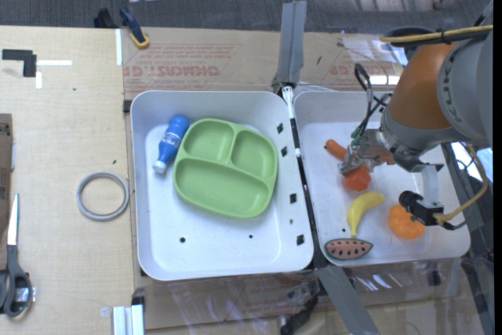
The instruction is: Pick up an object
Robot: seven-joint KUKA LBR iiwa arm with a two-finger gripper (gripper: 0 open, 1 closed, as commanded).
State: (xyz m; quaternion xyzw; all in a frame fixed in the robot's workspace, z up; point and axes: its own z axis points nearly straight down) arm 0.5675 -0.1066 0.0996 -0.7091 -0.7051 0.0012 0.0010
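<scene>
In the right bin (pixel 439 251), my gripper (pixel 354 162) hangs low, right over a red round object (pixel 358 180), and seems to touch its top. An orange carrot-like piece (pixel 335 147) lies just to the gripper's left. In front of the gripper lie a yellow banana (pixel 362 209), an orange fruit (pixel 405 223) and a watermelon slice (pixel 348 249). The arm's orange band (pixel 420 90) and grey body cover the bin's right side.
The left bin (pixel 212 255) holds a green divided plate (pixel 226 167) and a blue bottle (pixel 170 140) lying at its upper left. On the bench to the left lie a tape ring (pixel 103 194) and scissors (pixel 14 278). A grey divider (pixel 292 51) stands between the bins at the back.
</scene>
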